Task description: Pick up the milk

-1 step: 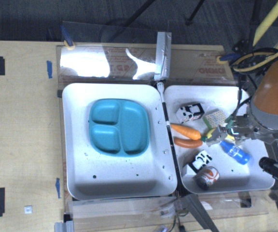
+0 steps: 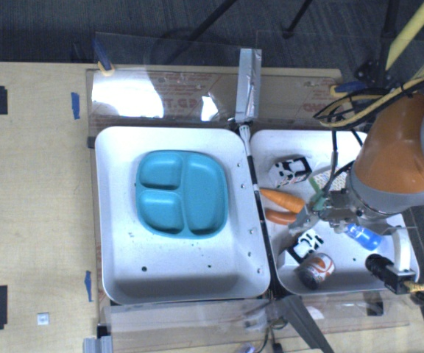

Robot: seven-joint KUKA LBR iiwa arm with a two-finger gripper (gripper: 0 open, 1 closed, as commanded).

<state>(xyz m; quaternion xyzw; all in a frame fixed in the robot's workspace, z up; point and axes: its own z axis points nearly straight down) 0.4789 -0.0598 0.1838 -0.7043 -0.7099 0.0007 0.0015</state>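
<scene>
The milk [image 2: 291,170], a small white carton with black cow patches, lies at the back of the right bin [image 2: 271,142]. My gripper [image 2: 319,210] hangs low over the middle of that bin, in front of and to the right of the milk and apart from it. It sits just right of an orange carrot [image 2: 282,198]. The grey and orange arm [image 2: 392,153] hides the bin's right part.
A second orange piece [image 2: 278,216] lies under the carrot. A black-and-white item [image 2: 305,244] and a brown can [image 2: 316,268] sit at the bin's front, with a blue object [image 2: 362,235] to the right. The left bin [image 2: 116,197] holds a blue divided plate [image 2: 181,193].
</scene>
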